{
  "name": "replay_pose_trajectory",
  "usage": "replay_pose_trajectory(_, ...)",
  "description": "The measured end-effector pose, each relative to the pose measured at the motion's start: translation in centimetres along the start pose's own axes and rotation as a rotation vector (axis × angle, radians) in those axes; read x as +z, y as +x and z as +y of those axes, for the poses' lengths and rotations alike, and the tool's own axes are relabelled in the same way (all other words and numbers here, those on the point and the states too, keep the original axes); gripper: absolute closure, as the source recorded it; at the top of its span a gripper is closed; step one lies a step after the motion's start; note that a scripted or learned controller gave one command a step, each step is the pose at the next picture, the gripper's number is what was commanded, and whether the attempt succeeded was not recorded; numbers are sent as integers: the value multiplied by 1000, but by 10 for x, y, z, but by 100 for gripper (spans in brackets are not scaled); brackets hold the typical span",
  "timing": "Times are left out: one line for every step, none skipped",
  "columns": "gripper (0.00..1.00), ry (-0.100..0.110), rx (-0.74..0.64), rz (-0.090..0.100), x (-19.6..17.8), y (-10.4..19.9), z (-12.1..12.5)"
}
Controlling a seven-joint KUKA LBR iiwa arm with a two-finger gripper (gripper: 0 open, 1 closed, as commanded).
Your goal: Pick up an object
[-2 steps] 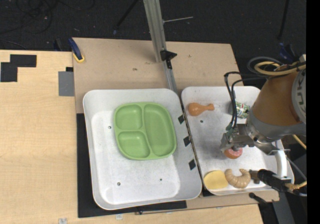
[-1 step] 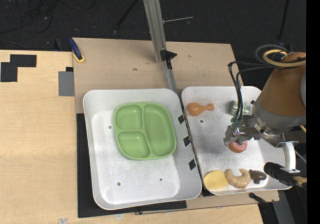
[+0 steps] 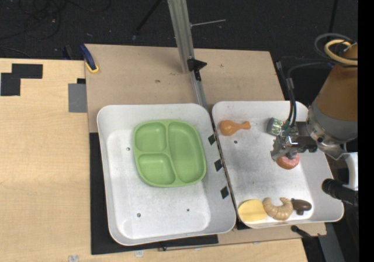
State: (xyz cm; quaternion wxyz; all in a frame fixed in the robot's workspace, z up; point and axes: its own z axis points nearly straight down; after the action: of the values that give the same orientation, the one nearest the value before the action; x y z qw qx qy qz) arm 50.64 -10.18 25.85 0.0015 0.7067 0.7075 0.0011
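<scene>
Claw (image 3: pixel 284 151) right over pink obj (image 3: pixel 288 162), touching; grip state unclear.

Bench (image 3: pixel 146 73) w/ two bins (image 3: pixel 117 196)

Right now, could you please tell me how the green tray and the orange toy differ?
The green tray is large, flat and split into three compartments; the orange toy is small and pear-shaped with a thin neck. The tray lies in the left bin, the toy in the right bin. Both lie apart from the pincer.
</scene>
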Motion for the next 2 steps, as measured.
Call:
replay_pose_trajectory(100,6,-4,3,4,54,7)
replay_pose_trajectory(100,7,-3,2,14,94,25)
